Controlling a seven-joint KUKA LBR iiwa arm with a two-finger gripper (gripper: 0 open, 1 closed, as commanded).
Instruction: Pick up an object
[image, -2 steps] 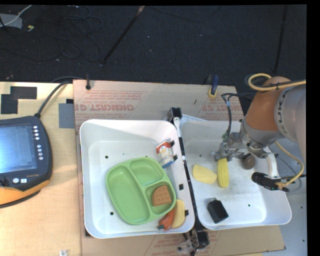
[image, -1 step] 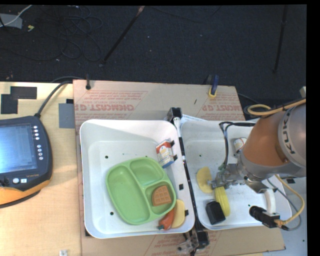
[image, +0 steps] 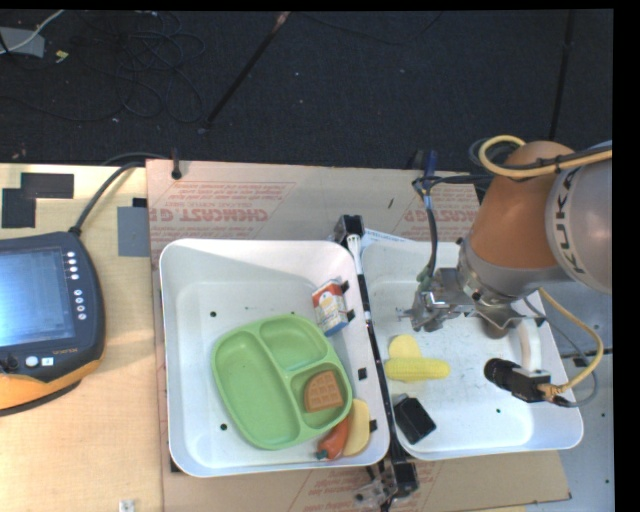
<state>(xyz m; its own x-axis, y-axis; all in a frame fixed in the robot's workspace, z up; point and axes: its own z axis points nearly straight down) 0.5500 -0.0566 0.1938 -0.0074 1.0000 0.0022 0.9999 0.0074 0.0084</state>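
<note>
On my feed the gripper (image: 432, 308) hangs low over the upper left part of the right bin (image: 560, 432). From this angle I cannot tell whether it is wide or narrow. Just below it on the bin floor lies a yellow corn cob (image: 418, 370), lengthwise left to right, with a pale yellow piece (image: 402, 346) touching its upper left end. Both sit near the gripper but apart from it. A black block (image: 413, 419) lies tilted in the lower left corner of the same bin. In the left bin (image: 190, 300) a green divided plate (image: 262, 385) carries a brown waffle-like piece (image: 322, 391) in its lower right compartment. A small white carton (image: 331, 305) stands just beside the plate's upper right rim, close to the bin wall. An orange piece (image: 337, 440) and a yellow piece (image: 359, 424) lie together in the lower right corner. Both bins rest on a cardboard sheet (image: 250, 200) on the surface (image: 100, 430), and a control pendant (image: 45, 305) sits at the far left.
</note>
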